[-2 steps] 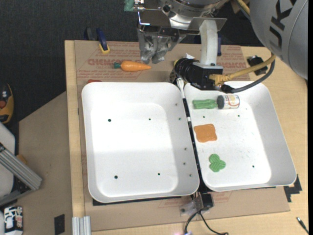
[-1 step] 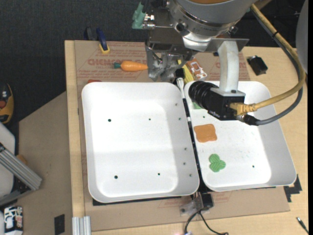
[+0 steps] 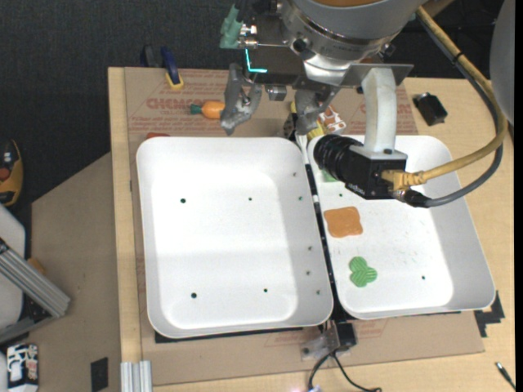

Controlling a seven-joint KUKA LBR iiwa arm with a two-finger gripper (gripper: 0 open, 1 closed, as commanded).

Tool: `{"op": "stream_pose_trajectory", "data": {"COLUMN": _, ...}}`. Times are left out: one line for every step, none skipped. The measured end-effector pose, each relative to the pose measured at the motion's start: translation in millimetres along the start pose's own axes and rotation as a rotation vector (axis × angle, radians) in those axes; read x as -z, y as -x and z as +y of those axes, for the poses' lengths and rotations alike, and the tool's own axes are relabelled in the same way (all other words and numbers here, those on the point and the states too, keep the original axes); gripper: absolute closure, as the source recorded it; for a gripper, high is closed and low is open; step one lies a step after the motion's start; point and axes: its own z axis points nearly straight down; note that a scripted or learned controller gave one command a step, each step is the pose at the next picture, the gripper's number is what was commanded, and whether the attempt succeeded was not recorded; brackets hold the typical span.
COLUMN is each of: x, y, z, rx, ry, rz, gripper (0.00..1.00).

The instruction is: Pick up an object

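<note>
Grey arm (image 3: 351, 6) looms closest, its claw (image 3: 270, 109) hanging spread and empty over the bins' far edge, so the orange block (image 3: 342, 221) and green piece (image 3: 362, 273), well nearer the camera, risk being missed.

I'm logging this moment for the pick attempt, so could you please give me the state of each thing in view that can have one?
gripper: raised above the far edge of the bins, open, nothing between its fingers.
orange piece: lying flat in the right bin, untouched.
green piece: lying in the right bin, nearer the camera than the orange piece, apart from it.
left bin: sitting level beside the right bin.
</note>
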Motion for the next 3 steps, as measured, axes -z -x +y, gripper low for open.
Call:
{"op": "stream_pose_trajectory", "data": {"x": 11, "y": -1, "z": 0, "rx": 0.002, "ry": 0.004, "rz": 0.001, "gripper": 1.00}}
{"op": "stream_pose_trajectory", "data": {"x": 21, "y": -2, "z": 1, "rx": 0.003, "ry": 0.006, "rz": 0.003, "gripper": 1.00}}
{"op": "stream_pose_trajectory", "data": {"x": 32, "y": -2, "z": 1, "rx": 0.004, "ry": 0.009, "rz": 0.004, "gripper": 1.00}}
